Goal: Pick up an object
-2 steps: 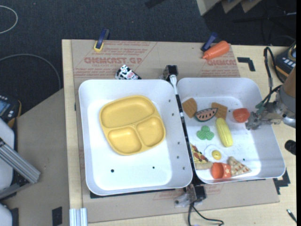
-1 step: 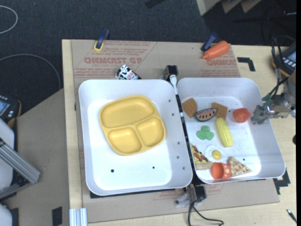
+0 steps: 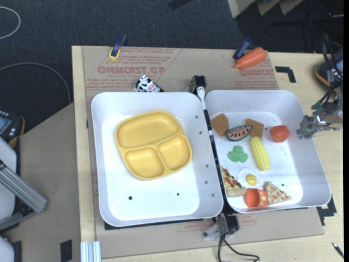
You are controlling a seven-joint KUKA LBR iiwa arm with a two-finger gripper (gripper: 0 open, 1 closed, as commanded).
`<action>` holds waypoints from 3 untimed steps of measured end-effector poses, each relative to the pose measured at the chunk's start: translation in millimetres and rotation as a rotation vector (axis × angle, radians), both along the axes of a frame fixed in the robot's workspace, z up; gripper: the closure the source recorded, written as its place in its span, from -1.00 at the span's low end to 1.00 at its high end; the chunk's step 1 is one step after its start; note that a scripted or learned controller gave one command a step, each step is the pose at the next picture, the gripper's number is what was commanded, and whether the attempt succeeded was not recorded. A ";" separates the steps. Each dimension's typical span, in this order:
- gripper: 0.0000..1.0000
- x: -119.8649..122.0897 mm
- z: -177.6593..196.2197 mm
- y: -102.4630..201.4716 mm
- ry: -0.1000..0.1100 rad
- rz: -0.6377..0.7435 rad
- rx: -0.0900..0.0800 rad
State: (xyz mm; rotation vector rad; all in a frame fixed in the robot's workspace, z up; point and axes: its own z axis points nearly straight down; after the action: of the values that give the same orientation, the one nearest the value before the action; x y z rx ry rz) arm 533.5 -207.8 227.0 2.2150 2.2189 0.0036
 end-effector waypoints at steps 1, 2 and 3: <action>1.00 19.6 0.1 43.7 0.002 0.003 0.002; 1.00 29.2 9.1 91.4 0.002 0.003 0.002; 1.00 36.8 -3.9 142.2 0.009 0.004 0.005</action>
State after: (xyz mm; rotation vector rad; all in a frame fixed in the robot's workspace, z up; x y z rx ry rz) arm 570.3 -65.6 223.1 2.2181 2.2302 -0.0006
